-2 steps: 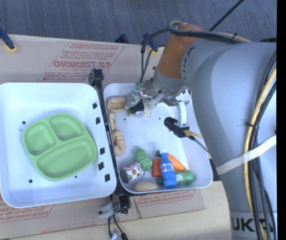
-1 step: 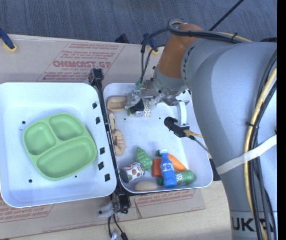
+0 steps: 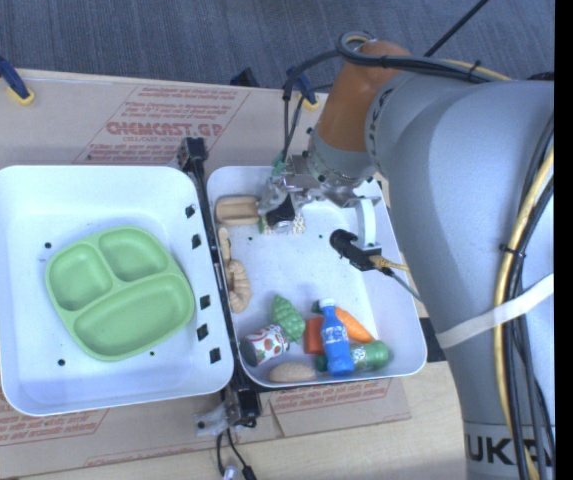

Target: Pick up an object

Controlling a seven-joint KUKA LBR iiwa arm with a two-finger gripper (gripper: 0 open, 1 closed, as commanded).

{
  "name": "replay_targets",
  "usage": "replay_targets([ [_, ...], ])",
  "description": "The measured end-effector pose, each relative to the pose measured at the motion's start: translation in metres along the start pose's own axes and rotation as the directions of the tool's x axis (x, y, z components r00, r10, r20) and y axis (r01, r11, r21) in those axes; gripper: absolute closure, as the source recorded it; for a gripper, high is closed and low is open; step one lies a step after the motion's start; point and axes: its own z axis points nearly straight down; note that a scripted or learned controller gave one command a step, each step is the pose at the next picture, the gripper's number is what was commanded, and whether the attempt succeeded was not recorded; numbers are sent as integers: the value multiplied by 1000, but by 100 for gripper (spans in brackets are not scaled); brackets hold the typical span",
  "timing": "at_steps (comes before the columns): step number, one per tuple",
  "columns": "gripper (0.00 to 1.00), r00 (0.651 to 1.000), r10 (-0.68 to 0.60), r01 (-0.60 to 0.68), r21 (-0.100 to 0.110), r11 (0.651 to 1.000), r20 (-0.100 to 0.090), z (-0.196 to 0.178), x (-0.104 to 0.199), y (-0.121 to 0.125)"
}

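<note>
The gripper sits low over the far end of the right bin, and its fingers are too small and cluttered with cabling to read. The tan bread-like piece beside it is partly covered at its right end by the gripper's hardware. The arm hides the right bin's far right corner and much of its right rim, and it runs out of view at the lower edge. In the near pile, the blue bottle lies over an orange carrot-like piece and a green item (its shape is unclear). The small printed can carries markings too small to read.
</note>
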Motion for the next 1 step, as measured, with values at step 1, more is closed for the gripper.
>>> replay_targets([
  [1, 100, 1000, 8, -8, 11, 1000, 1, -132, 33, -3],
])
